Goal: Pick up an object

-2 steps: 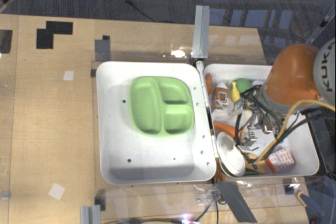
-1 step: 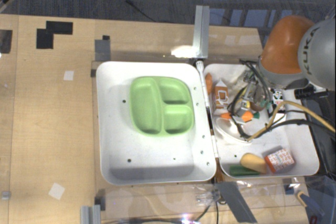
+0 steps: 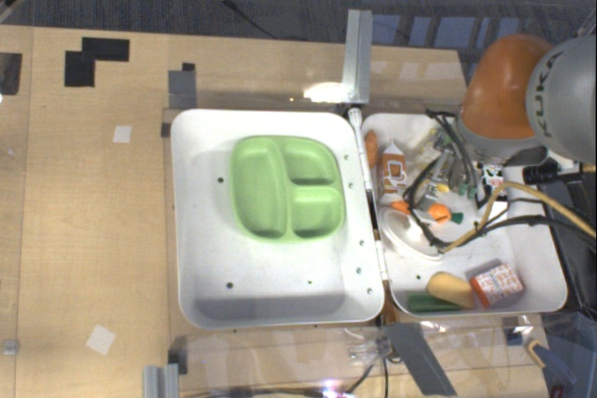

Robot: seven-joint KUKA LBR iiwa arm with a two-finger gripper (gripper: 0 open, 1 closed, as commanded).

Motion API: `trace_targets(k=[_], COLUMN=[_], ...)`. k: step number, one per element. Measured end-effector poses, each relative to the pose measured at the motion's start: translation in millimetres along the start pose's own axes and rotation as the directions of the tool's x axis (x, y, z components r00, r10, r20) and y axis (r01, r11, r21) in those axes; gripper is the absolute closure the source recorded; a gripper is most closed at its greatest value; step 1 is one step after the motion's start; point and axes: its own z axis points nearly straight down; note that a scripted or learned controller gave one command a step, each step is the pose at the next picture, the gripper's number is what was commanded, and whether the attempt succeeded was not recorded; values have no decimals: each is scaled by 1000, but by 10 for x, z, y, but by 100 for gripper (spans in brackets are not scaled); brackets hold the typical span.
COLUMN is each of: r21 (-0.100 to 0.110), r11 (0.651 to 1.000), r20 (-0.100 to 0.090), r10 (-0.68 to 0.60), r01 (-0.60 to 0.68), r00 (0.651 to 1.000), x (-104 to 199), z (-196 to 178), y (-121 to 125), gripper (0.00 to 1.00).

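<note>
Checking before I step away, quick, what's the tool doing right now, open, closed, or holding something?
Tool: low in the right bin, among the clutter; open or closed cannot be told, nor whether it holds anything.

We see a pale green divided tray point(image 3: 284, 188) in the white left bin point(image 3: 210, 294). In the white right bin point(image 3: 541, 247) lie a tan roll point(image 3: 450, 287), a dark green item point(image 3: 431, 303), a red-and-white patterned box point(image 3: 494, 283) and a small orange piece point(image 3: 438, 212). The arm point(image 3: 536, 98) is grey with an orange band.
</note>
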Motion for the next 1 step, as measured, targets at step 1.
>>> trace_targets(k=[1], r21=[3], r11=[992], r20=[1], r10=[124], r01=[-124], r00=[992], x=[54], z=[-2], y=[-59], gripper=[0])
